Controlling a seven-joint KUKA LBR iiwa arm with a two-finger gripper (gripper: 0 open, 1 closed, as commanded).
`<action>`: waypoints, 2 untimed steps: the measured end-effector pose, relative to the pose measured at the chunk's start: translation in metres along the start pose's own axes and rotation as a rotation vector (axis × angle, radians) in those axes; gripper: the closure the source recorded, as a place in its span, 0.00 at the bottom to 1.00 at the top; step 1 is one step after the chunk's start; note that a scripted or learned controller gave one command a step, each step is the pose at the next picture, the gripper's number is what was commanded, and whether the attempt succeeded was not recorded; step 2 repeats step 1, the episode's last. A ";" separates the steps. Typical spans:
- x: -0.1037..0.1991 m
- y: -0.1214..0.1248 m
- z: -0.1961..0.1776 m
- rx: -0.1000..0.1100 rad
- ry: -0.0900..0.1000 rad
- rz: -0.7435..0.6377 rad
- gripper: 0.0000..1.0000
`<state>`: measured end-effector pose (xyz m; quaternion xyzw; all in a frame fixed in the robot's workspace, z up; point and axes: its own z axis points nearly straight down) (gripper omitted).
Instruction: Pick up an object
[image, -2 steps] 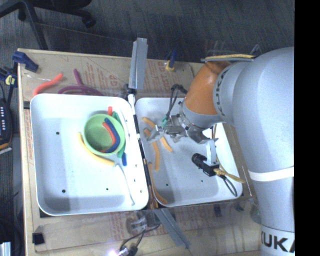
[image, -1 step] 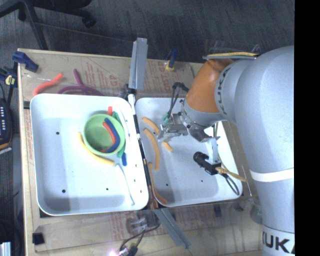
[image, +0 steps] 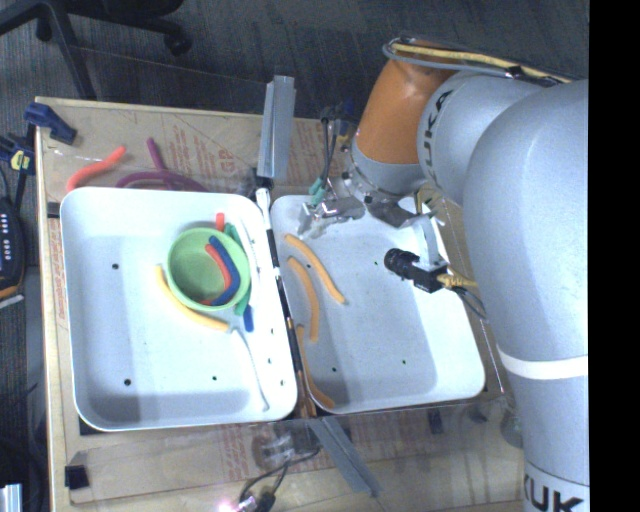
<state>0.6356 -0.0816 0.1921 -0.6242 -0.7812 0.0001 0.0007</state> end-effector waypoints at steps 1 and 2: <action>0.000 0.000 0.000 0.000 0.000 0.000 0.00; 0.000 0.000 0.000 0.000 0.000 0.000 0.00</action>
